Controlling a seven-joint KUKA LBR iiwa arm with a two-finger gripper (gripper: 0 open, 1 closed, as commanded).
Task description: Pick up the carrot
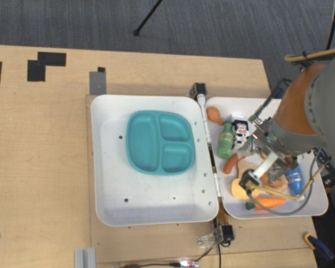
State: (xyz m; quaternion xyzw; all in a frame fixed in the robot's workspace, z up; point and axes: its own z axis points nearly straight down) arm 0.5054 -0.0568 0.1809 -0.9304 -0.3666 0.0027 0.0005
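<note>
The carrot [272, 202] lies left to right along the near wall of the right bin [318, 206], just toward the camera from the pincer [274, 172]; I cannot tell whether the pincer is released or clenched.

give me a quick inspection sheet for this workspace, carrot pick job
surface: wooden bench bearing a left bin and a right bin, both white
job's things: carrot lying in the right bin by its front wall
clutter: teal divided plate in the left bin; green bottle, orange egg-shaped item and blue item in the right bin
grippers: gripper over the right bin, close behind the carrot
cables: thin cable at the bench's front edge
surroundings: grey carpet with a black rod on it
</note>
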